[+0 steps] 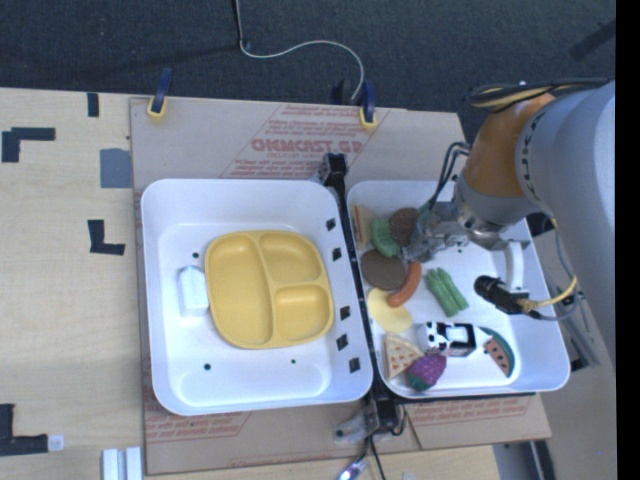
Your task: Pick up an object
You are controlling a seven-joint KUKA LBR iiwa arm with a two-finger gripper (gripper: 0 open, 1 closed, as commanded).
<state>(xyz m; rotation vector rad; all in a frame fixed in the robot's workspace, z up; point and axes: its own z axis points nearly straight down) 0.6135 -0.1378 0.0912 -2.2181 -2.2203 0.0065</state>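
The right bin point(545, 353) holds several toy foods: a green piece point(384, 235), a brown round piece point(404, 222), a flat brown disc point(381, 269), an orange sausage point(405, 285), a green pickle point(446, 292), a yellow piece point(389, 311), a sandwich wedge point(402, 353), purple grapes point(427, 370), a black-and-white toy point(450, 337) and a watermelon slice point(500, 356). My gripper point(425, 243) reaches down into the bin's upper left part, just right of the brown pieces and above the sausage. Its tips are hidden among the toys.
In the left bin point(165, 368) lies a yellow divided plate point(268, 286), with a small white block point(192, 289) to its left. The grey arm with its orange band point(500, 153) hangs over the right bin's upper right. Clamps point(158, 103) hold the cardboard at the back.
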